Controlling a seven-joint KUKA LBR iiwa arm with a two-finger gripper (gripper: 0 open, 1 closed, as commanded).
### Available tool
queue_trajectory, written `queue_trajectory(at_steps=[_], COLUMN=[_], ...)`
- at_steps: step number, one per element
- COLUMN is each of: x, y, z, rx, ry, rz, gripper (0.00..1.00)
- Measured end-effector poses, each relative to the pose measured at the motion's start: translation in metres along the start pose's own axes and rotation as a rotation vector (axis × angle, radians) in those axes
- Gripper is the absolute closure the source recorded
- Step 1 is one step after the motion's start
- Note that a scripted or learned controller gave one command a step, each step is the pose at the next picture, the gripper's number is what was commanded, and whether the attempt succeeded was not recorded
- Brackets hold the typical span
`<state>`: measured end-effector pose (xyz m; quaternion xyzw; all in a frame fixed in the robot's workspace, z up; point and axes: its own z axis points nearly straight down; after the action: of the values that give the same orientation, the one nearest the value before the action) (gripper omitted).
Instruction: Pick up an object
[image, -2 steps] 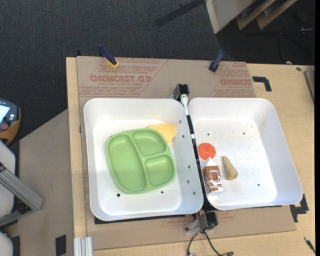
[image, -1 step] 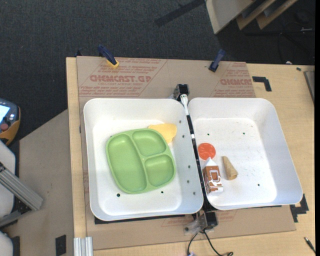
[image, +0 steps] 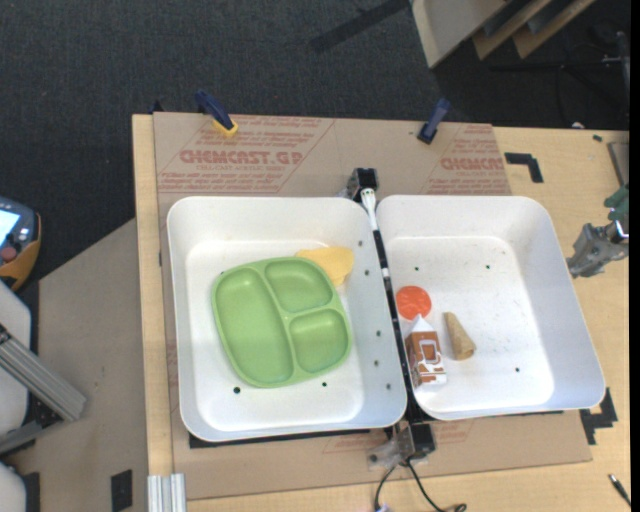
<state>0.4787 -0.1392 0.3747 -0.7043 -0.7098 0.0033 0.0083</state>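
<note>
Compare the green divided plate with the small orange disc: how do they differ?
The green divided plate lies in the left white bin; the small orange disc lies in the right white bin. The plate is far larger and has three compartments; the disc is plain and round. The plate overlaps a yellow piece; the disc touches a brown-and-white packet. Both lie flat.

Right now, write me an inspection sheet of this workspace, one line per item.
Surface: cardboard-covered bench bearing the left bin and right bin, side by side.
Job's things: green divided plate in the left bin, a yellow piece half under its far edge; in the right bin an orange disc, a brown-and-white packet and a tan cone, close together near the left wall.
Clutter: two blue clamps on the bench's far edge.
End effector: grey part at the right edge, outside the right bin; state unclear.
Cables: one cable trailing off the near edge.
Surroundings: dark floor.
</note>
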Motion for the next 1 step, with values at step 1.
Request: queue_trajectory(at_steps=[1], x=[0.0382], y=[-0.0013], z=[-0.1706], rx=[-0.04], ry=[-0.01], rz=[0.002], gripper=[1.0])
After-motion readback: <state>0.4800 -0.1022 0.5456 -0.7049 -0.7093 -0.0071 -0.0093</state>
